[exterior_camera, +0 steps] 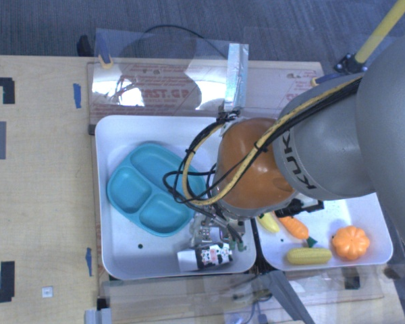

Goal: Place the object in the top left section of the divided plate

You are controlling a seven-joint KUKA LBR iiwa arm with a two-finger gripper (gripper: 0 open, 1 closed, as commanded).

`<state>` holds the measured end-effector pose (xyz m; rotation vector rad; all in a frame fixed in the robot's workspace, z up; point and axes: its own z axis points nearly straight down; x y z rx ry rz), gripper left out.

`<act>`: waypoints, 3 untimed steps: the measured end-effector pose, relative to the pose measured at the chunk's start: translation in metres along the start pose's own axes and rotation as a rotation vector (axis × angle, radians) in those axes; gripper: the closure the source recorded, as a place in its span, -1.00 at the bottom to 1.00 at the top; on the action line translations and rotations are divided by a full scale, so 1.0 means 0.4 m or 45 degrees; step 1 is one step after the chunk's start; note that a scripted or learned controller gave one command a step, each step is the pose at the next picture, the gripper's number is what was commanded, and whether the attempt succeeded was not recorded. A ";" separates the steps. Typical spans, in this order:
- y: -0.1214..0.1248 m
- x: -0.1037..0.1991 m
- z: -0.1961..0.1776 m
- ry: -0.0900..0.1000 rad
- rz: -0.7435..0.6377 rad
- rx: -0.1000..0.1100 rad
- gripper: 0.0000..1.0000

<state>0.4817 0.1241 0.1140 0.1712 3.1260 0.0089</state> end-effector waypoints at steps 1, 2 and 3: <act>0.124 0.005 0.057 -0.008 -0.317 0.007 1.00; 0.179 -0.003 -0.286 -0.002 -0.516 -0.001 1.00; 0.046 -0.060 -0.209 0.016 -0.845 0.003 1.00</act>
